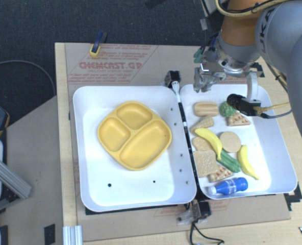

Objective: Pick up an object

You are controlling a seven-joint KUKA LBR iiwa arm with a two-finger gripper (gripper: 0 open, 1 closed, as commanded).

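My gripper (204, 82) hangs over the far left corner of the right bin (278, 152), just above a tan bread roll (206, 108). Its fingers look open with nothing between them. The bin holds several toy foods: a broccoli floret (226, 108), a pizza slice (238, 119), two bananas (210, 139) (247, 163), a round cracker (230, 141), a green pickle (229, 161), a toast slice (205, 162) and a blue bottle (228, 186) at the near edge.
The left bin (97, 180) holds a yellow divided plate (134, 135). A black clip (172, 78) sits at the far end of the ridge between the bins. The grey arm (288, 29) fills the upper right, with a black cable (243, 104) over the right bin.
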